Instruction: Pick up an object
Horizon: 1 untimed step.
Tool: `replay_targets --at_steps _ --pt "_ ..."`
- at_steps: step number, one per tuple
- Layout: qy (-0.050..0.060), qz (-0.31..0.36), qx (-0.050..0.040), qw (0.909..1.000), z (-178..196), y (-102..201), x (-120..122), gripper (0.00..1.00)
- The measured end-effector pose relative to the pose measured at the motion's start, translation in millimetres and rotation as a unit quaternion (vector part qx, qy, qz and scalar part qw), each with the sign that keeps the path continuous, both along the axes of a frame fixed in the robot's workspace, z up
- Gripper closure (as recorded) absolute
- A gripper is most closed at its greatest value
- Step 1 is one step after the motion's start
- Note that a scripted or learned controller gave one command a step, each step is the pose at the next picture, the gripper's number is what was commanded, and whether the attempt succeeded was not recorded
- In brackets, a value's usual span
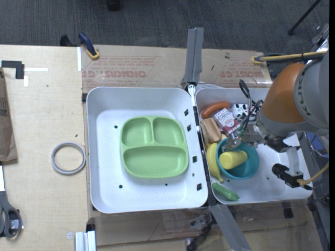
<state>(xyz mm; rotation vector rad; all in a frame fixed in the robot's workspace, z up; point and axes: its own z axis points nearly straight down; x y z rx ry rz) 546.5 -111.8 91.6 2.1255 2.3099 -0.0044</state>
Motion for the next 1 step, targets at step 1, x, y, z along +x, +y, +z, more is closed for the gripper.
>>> replay_targets --at_steps 1 --pt "-0.003 -0.003 -0.0106 0.9999 11.8 -13.2 -0.2 1.00"
